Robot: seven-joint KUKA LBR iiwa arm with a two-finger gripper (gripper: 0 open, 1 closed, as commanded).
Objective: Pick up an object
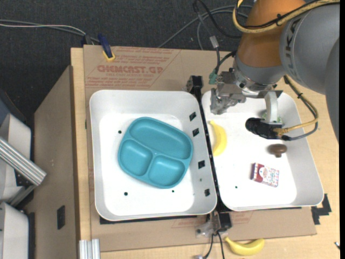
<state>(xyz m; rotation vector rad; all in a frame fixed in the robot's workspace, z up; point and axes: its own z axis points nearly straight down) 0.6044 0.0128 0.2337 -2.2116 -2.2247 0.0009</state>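
My gripper [220,106] hangs over the far left corner of the right bin [302,193], just above the top end of a yellow banana [218,137] that lies along that bin's left wall. Nothing shows in its grasp. A small brown round object [278,150] sits toward the bin's right side. A little red and white box [264,174] lies in front of it, nearer the front edge. The left bin [105,193] holds a blue divided plate [155,151] in its middle.
The grey arm with its orange band [269,15] reaches in from the upper right over the right bin's far edge. Both bins rest on a cardboard sheet [135,61]. Another yellow banana [246,246] lies outside the bins at the bench's front edge.
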